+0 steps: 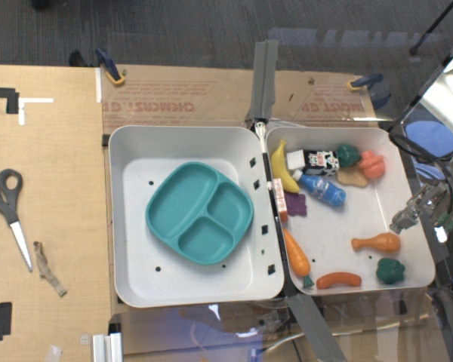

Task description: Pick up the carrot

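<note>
Carrot (295,253) lying along the right bin's (340,138) left wall, gripper (408,216) hovering at the far right edge beside a drumstick toy (377,242), finger spread impossible to tell

Gripper (405,219) low at right edge, angled down-left, arm reaching from right.

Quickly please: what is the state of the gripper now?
Gripper: cannot be told; at the right bin's right edge, far from the carrot.
</note>
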Action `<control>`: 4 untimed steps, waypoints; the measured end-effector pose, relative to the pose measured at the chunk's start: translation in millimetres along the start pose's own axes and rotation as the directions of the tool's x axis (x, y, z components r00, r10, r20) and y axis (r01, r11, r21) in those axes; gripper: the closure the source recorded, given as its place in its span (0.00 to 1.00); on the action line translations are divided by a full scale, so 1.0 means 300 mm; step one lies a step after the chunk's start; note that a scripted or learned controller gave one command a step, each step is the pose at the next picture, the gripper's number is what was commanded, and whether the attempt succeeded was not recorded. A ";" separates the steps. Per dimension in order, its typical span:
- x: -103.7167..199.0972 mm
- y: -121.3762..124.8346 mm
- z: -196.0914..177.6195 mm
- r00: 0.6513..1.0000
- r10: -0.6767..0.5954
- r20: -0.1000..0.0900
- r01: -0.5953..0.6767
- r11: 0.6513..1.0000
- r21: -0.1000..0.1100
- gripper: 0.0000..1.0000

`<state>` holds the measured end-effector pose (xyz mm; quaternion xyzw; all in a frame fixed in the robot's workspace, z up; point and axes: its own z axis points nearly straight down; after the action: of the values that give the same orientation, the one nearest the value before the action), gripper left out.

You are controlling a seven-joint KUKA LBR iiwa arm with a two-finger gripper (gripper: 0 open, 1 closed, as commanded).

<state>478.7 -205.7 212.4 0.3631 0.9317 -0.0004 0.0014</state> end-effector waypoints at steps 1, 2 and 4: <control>-0.037 -0.040 -0.086 1.000 -0.009 -0.001 0.009 1.000 0.000 1.00; -0.040 -0.039 -0.373 0.996 -0.087 0.000 0.087 0.996 -0.001 1.00; -0.239 0.148 -0.502 0.776 -0.631 0.002 0.631 0.776 -0.001 1.00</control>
<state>561.1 -221.2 363.2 0.0302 0.9995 -0.0003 0.0024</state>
